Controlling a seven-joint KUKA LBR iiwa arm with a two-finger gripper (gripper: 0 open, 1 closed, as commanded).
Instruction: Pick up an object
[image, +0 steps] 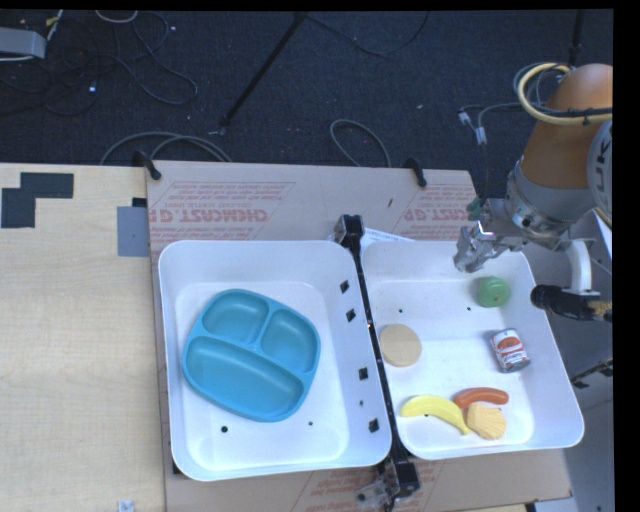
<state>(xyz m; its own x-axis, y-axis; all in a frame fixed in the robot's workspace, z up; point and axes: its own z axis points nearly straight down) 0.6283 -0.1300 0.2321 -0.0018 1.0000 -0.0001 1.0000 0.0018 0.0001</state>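
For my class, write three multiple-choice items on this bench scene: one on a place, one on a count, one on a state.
1. Where is the blue divided plate?
A. left bin
B. right bin
C. on the cardboard

2. How many objects lie in the right bin?
A. three
B. six
C. nine

3. How does the small can rest?
A. upright
B. on its side
C. stacked on the banana

Answers:
1 A, it fills the left bin.
2 B, ball, disc, can, banana, sausage, corn.
3 B, its label faces up.
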